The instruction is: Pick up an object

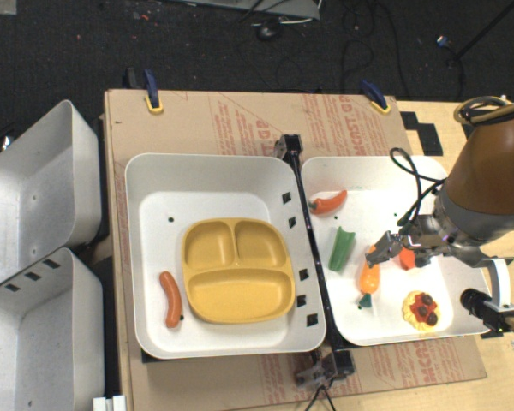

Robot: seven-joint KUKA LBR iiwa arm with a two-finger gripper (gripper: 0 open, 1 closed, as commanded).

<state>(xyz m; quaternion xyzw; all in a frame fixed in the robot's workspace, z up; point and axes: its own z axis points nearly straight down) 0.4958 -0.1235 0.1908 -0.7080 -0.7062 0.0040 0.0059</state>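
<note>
Carrot (369, 279) mid right bin (360, 336), claw (394, 251) just above, walls apart.

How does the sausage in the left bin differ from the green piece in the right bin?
The sausage is orange-brown, rounded and slightly curved, beside the yellow tray; the green piece is straighter, blockier and lies on bare bin floor. Both are elongated, lying flat, roughly upright in the view.

A: What is seen beneath the bench?
B: A dark floor (51, 50), crossed by black cables (360, 50).
A: And at the left?
B: Two spare white tubs (34, 229) are stacked beside the cardboard-covered bench (231, 118).
</note>
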